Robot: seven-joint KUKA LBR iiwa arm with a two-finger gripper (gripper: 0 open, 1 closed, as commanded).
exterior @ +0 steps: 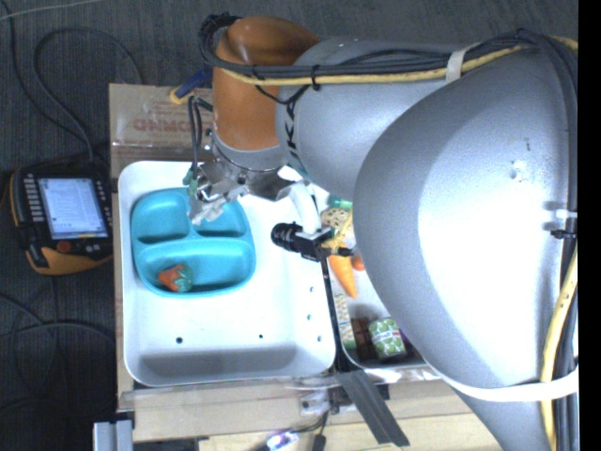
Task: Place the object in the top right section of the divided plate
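The left bin [235,332] carries the blue divided plate [150,219], which sits in the bin's upper half, close to the left wall. The plate has 3 sections: two small ones along the top and one long one along the bottom. The gripper [208,200] hangs over the top-right section, at approx. the plate's upper rim; whether the claw is apart or together can't be told from this angle. The grey arm [451,205] w/ its orange band covers most of the right side. A red-orange toy fruit [174,277] w/ a green bit lies in the plate's bottom section, toward that section's left end, well apart from the gripper. The right bin [362,360] holds a carrot [343,275] near its left wall and a green packet [385,336] nearer its bottom edge.
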